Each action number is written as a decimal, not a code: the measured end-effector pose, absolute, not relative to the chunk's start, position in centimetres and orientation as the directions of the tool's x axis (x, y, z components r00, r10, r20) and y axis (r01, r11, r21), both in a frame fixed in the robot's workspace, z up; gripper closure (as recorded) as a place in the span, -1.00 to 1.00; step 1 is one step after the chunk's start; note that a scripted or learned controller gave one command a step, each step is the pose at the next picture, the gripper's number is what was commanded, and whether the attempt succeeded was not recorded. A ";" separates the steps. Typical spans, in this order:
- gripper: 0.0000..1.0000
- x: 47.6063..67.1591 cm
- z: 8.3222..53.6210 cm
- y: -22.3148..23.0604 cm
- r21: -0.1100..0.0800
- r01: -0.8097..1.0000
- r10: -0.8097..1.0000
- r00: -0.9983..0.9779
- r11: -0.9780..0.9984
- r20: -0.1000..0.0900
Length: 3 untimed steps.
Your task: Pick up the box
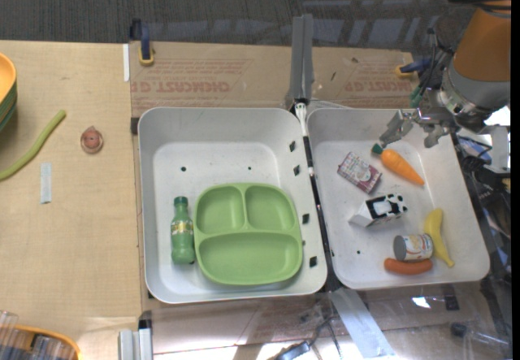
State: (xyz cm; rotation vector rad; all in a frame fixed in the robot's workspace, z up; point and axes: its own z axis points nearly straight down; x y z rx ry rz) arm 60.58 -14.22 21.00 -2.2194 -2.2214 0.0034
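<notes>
A small flat box (358,171) with a pink and white print lies in the right bin (325,188), near its middle left. My gripper (413,132) hangs over the back of that bin, up and to the right of the box. Its fingers (393,129) are spread open with nothing between them. An orange carrot (403,166) lies between the gripper and the box, just right of the box.
In the right bin also lie a black-and-white carton (382,210), a banana (437,235), a small can (414,246) and a red sausage (408,266). The left bin (162,155) holds a green divided plate (246,234) and a green bottle (182,230).
</notes>
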 end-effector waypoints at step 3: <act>1.00 61.8 19.1 -6.0 -0.002 0.997 0.997 -0.077 0.077 -0.001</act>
